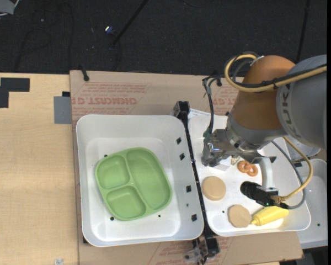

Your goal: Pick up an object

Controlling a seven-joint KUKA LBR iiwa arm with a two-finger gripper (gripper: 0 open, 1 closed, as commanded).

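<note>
My gripper (pixel 211 158) hangs low over the left part of the right bin (pixel 254 231), with the grey and orange arm above it hiding the bin's back half. Just below the gripper lies a round tan disc (pixel 214 188). A second tan disc (pixel 239 216) rests near the front rim. An orange pretzel-shaped piece (pixel 247 168) sits to the gripper's right, partly under the wrist. A yellow object (pixel 270 216) lies at the front right of this bin. Nothing is visibly held.
The left bin (pixel 88 148) holds a green divided plate (pixel 133 184). A black divider (pixel 190 170) runs between the two bins. Both bins stand on cardboard on the wooden bench.
</note>
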